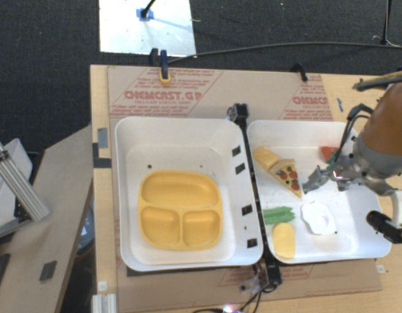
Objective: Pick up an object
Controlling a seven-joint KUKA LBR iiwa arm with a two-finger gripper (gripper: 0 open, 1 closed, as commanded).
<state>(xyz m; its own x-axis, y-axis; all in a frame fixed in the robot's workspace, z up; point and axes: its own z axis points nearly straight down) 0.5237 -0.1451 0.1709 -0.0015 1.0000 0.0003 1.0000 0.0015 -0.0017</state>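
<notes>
Just left of the hand (316, 178), a pizza slice (287, 175) with red toppings and a yellow crust is seen lying in the right bin (357, 245), its tip close to the fingertips without visible contact. Whether the hand is wide or narrow cannot be told. A green pod (278, 214), a yellow piece (283, 240), a white item (318, 218) and a red item (329, 153) are also contained there. A yellow divided tray (180, 208) is held in the left bin (132, 175).
</notes>
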